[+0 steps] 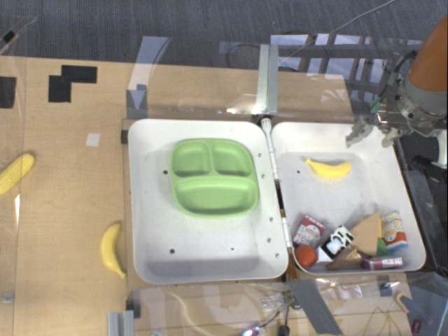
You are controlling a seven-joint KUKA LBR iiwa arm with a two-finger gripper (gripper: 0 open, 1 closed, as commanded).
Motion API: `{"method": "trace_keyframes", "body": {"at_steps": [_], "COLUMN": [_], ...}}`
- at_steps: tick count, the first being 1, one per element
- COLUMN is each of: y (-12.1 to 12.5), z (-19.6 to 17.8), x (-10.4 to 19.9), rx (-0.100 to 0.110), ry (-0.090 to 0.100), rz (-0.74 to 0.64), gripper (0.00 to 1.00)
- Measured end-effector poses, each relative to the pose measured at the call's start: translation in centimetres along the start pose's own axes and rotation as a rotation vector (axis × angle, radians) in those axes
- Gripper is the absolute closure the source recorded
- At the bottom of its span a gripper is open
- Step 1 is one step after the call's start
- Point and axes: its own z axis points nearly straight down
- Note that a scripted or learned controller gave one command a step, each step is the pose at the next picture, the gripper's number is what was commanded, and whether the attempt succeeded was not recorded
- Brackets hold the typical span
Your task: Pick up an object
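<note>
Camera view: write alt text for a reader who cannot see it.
A gripper, fingers apart and holding nothing, hangs over the back of the right bin, above a yellow banana and small items heaped at the bin's front. The left bin holds a green divided plate.

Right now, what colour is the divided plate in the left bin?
Light green; the divided plate shows plainly in the camera view, lying in the left bin.

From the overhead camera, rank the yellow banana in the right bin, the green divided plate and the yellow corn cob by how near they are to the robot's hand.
1. Yellow banana, right bin, just below-left of the hand.
2. Green divided plate, middle of the left bin.
3. Yellow corn cob, on the bench at the far left edge.
</note>
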Motion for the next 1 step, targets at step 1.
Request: {"method": "trace_keyframes", "body": {"at_steps": [1], "y": [-0.54], "z": [11.18], "x": [0.07], "rx": [-0.005], "ry": [-0.002], "rz": [-0.056], "gripper": [0.00]}}
